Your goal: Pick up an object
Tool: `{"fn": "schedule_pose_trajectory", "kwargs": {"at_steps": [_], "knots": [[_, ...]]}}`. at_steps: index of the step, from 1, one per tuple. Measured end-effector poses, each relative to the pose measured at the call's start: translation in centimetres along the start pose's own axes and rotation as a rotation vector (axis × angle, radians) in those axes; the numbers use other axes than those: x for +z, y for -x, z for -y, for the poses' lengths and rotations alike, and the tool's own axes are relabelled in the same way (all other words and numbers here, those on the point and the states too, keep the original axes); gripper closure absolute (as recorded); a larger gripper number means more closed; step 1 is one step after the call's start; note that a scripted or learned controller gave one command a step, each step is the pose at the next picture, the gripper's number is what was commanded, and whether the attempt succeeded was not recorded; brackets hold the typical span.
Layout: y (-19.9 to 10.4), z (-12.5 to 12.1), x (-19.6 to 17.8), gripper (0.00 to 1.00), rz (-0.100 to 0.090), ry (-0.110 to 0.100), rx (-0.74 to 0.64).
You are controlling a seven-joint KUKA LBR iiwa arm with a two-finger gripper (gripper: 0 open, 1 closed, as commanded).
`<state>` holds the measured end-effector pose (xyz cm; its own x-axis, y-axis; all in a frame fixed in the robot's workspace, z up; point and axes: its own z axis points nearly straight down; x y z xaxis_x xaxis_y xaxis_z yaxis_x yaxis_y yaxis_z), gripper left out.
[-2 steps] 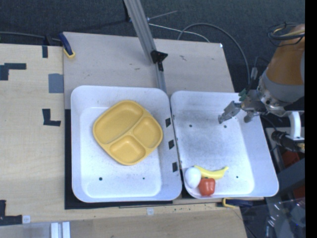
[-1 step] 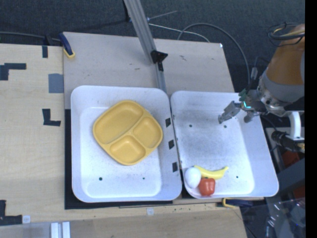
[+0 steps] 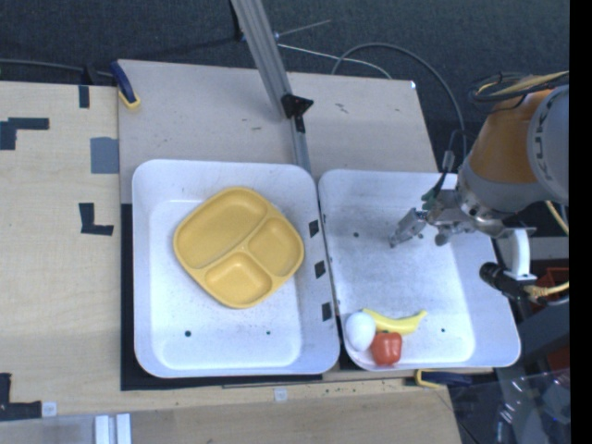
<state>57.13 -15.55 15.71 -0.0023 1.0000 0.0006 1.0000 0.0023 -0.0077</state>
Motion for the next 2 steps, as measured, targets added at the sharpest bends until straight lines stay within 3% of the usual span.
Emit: {"fn": "schedule_pose_trajectory", "kwargs": {"at_steps": [1,2], "knots": [[-0.8,-0.3,4.8,0.0,0.0,0.001,0.0],[-0.8,-0.4,6.8,0.0,0.003,0.007,0.0]]}}
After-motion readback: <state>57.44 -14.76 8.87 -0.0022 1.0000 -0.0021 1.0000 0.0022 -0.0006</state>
